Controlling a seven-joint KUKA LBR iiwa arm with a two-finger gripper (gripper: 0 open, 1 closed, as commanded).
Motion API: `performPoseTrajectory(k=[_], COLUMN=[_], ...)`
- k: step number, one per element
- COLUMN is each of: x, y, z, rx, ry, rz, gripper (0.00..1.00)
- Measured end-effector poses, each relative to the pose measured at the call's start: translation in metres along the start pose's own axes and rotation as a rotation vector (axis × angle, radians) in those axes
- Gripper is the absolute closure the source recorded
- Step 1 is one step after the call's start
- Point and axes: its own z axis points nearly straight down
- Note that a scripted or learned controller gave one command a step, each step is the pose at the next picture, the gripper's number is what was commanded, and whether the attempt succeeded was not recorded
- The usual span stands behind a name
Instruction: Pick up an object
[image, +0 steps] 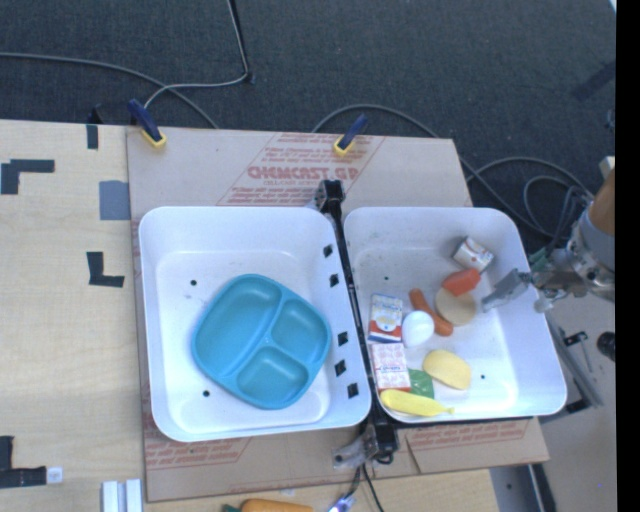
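- The hand (503, 291) hovered over the right bin (500, 395), near a tomato (461, 282); I couldn't tell its grip.
- A blue plate (262, 341) lay in the left bin (165, 300).

A single fixed camera looks down at a slant from above the bench (60, 300), far enough back to take in both white bins (160, 300) side by side, the cardboard sheet (290, 170) beneath them, and dark carpet (400, 60) beyond the bench's far edge.
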Motion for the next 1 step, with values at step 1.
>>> performPoseTrajectory(k=[1], x=[0.0238], y=[0.0641], z=[0.1270], rx=[-0.009], ry=[-0.002], rz=[-0.002], gripper=[0.00])
